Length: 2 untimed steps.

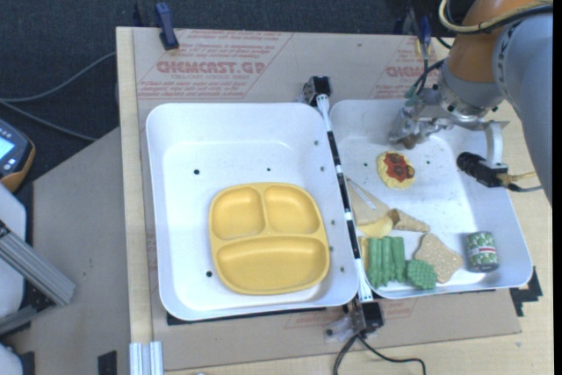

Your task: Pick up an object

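The right bin point(497, 205) holds several toy foods: a small round pizza point(396, 169), a green can point(481, 250), a slice of toast point(438, 256), green beans point(385, 260), a broccoli piece point(421, 275) and pale yellow wedges point(376, 215). My gripper point(409, 130) hangs low over the bin's far part, just above and behind the pizza. Nothing shows between its fingers.
The left bin point(176, 145) bears a yellow divided plate point(268, 236). A black clip point(316, 88) sits where the two bins meet at the back. A blue clamp point(164, 25) stands on the bench's far left corner. The grey arm point(518, 31) enters from the upper right.
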### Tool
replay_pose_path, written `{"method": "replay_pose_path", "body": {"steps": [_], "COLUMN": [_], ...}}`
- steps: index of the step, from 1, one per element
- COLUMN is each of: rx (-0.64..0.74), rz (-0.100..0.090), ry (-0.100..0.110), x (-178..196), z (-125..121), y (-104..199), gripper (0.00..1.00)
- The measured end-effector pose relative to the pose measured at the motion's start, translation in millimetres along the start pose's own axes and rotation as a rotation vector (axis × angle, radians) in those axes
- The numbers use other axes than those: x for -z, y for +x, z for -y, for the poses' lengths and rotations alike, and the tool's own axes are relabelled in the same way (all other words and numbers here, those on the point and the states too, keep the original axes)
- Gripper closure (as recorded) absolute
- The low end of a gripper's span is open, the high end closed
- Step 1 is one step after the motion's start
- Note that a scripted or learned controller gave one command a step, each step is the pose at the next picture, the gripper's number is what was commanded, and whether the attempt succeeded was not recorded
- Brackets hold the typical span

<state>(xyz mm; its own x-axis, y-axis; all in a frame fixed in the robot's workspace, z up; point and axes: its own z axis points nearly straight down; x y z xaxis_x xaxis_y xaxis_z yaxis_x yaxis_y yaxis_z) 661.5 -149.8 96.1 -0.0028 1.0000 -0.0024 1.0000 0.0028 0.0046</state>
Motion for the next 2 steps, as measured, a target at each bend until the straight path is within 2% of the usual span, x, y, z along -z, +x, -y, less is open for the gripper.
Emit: {"method": "replay_pose_path", "body": {"steps": [1, 2], "rx": [-0.002, 0.002], "rz": [-0.006, -0.003], "ry": [0.011, 0.0], "x": [32, 113], "z": [89, 112], "y": [45, 100], "gripper": [1.0, 1.0]}}
